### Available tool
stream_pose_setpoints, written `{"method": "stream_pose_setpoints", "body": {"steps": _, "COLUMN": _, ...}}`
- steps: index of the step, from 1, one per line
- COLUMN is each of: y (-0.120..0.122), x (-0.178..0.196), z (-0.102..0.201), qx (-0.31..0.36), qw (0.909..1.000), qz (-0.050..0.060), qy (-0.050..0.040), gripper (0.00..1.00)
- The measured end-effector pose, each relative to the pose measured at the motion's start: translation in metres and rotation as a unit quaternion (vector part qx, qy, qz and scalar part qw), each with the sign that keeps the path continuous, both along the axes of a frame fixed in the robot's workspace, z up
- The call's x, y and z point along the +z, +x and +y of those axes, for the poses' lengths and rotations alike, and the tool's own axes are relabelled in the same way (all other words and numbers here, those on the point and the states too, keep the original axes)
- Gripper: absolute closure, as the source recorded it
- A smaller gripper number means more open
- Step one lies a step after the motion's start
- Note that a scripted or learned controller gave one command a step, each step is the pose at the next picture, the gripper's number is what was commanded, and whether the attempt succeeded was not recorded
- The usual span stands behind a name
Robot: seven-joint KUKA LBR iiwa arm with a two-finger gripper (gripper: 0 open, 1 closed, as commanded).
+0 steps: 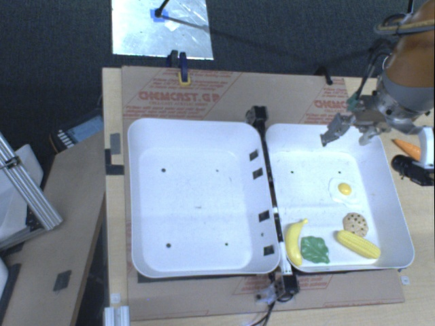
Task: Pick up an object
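Over the right bin's (380, 161) back rim hangs the gripper (349, 133), fingers spread and holding nothing. Down at that bin's front end sit the toys (all apart from it): fried egg (344, 189), cookie (355, 223), corn cob (358, 244), banana (294, 241), green leaf (315, 249).

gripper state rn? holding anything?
Gripper: jaws open, holding nothing, above the far edge of the right bin.
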State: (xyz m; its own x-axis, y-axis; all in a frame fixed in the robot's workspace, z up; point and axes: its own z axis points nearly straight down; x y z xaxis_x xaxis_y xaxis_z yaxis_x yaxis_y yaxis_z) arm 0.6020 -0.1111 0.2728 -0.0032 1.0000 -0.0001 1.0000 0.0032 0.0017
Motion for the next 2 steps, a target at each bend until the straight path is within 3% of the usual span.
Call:
{"method": "stream_pose_setpoints", "body": {"steps": 1, "y": 0.018, "x": -0.182, "z": 0.027, "qx": 0.002, "qw": 1.0, "qz": 0.005, "qy": 0.0011, "gripper": 0.0}}
{"method": "stream_pose_setpoints", "body": {"steps": 2, "y": -0.01, "x": -0.068, "z": 0.085, "qx": 0.003, "qw": 1.0, "qz": -0.004, "qy": 0.0012, "gripper": 0.0}}
